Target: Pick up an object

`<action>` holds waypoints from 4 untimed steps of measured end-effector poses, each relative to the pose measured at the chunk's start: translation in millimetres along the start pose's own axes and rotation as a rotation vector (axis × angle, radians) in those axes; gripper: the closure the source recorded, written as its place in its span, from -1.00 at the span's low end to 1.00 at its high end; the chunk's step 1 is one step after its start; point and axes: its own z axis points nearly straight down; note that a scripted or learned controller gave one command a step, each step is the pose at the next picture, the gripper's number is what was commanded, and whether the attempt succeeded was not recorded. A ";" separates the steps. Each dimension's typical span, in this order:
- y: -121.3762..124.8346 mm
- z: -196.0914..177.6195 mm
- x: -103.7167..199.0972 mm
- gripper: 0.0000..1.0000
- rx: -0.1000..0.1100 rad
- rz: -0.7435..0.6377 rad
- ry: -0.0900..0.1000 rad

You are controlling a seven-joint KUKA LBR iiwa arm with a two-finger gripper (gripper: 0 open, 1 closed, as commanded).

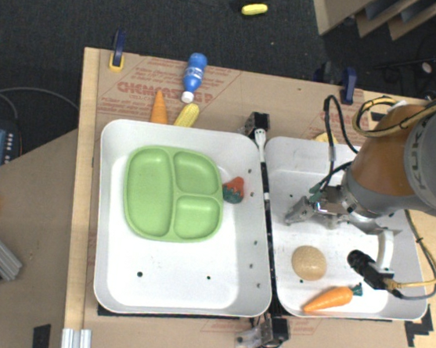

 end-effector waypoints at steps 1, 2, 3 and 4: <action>0.0 0.0 0.0 -1.00 0.000 0.000 0.000; -5.8 0.0 8.2 -1.00 0.004 -0.001 0.002; -52.4 0.3 -7.6 -1.00 0.008 0.003 0.002; -49.1 -10.6 -7.0 1.00 -0.001 0.001 -0.001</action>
